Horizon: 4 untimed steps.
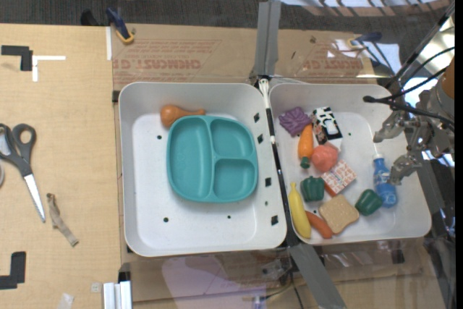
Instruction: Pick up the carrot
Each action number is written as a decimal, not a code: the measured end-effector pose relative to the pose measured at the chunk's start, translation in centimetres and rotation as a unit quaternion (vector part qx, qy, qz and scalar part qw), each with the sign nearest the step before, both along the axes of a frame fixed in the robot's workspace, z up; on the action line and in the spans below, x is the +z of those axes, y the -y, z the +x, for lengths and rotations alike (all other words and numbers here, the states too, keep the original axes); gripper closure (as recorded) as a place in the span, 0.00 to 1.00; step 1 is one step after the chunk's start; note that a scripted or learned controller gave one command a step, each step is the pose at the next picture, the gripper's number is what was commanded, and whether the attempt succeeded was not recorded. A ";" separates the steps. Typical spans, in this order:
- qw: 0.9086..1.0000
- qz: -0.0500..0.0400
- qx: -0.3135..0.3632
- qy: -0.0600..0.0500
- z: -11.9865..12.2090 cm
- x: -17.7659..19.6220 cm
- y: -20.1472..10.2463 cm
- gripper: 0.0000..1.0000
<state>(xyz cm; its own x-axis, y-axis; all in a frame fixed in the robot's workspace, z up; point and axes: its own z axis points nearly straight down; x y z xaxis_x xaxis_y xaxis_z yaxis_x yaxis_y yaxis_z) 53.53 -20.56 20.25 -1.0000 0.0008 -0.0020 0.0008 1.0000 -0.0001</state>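
Camera view: carrot (307,141) among toy food in right bin (423,224), teal tray (213,158) in left bin (137,228); end effector (400,148) wide, empty.

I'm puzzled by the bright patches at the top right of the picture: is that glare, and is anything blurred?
In the camera view, glare streaks a shiny clear sheet behind the right white bin and washes out the grey arm's gripper; the small orange toy carrot and teal divided plate look evenly lit, slightly soft, casting faint shadows.

The wooden bench (58,155) carries 2 white bins (137,177) side by side on cardboard (188,58); scissors (25,163) lie well left of them.
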 end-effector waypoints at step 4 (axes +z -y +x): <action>0.975 0.002 -0.220 0.010 9.2 -9.8 -10.9 0.00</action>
<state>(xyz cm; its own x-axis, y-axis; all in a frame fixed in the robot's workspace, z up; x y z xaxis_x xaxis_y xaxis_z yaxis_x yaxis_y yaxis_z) 62.74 -9.67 10.42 -0.9028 0.4296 -0.0198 0.4296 0.9030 0.0084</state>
